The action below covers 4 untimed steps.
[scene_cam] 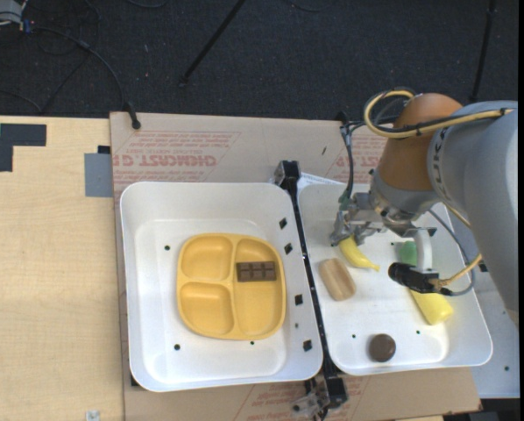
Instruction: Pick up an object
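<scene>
Bench (43, 279) — light wood; cardboard sheet (209, 147) on it, two white bins (148, 209) atop.

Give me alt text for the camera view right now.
The gripper hangs low in the right bin, just above a yellow banana, with a tan bread roll and brown puck nearby. The left bin holds a yellow divided plate.

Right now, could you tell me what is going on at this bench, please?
The grey arm reaches in from the right, with its gripper low over the right bin, just above a yellow banana-like piece. A tan block, another yellow piece, a green item and a brown round piece also lie there. In the left bin, a yellow divided tray holds a brown bar.
</scene>
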### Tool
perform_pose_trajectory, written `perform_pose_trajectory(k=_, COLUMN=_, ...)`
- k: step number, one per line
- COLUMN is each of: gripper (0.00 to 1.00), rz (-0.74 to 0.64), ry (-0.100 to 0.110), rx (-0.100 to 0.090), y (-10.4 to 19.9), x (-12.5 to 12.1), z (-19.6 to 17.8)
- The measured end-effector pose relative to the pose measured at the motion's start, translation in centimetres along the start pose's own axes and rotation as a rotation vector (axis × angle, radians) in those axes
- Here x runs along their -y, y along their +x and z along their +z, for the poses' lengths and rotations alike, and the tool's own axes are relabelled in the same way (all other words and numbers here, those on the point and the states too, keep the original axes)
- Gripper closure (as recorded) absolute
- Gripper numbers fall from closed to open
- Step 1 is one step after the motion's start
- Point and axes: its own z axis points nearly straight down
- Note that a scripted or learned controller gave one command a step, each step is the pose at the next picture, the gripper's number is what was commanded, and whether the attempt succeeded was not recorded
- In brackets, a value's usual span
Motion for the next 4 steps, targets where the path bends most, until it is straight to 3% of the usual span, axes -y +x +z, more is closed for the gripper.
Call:
perform_pose_trajectory(k=3, gripper=1.0, rz=-0.004, ry=-0.009, rx=0.001, y=-1.9, x=-0.2, z=-15.4)
perform_pose_trajectory(k=4, gripper=1.0, rz=-0.008, ry=-0.005, rx=-0.001, y=3.7, x=-0.6, z=-15.6)
